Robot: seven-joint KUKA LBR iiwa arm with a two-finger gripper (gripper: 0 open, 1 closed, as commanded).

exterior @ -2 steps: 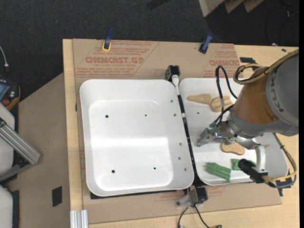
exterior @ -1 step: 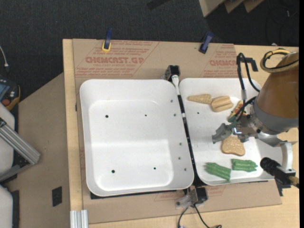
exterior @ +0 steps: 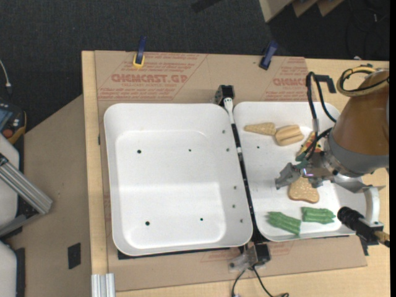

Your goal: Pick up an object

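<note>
Two white bins sit side by side on the surface, and our pincer [exterior: 296, 174] hangs low in the right bin [exterior: 263, 190], just up and left of a tan, flat, cookie-like piece [exterior: 304, 192] that it touches or nearly touches. We cannot tell how the pincer is set. The piece looks rounded and matte, with no clear long axis. Farther back lie two tan pastry shapes [exterior: 275, 132]; nearer the front rim, two bumpy green pods [exterior: 300, 219].
</note>
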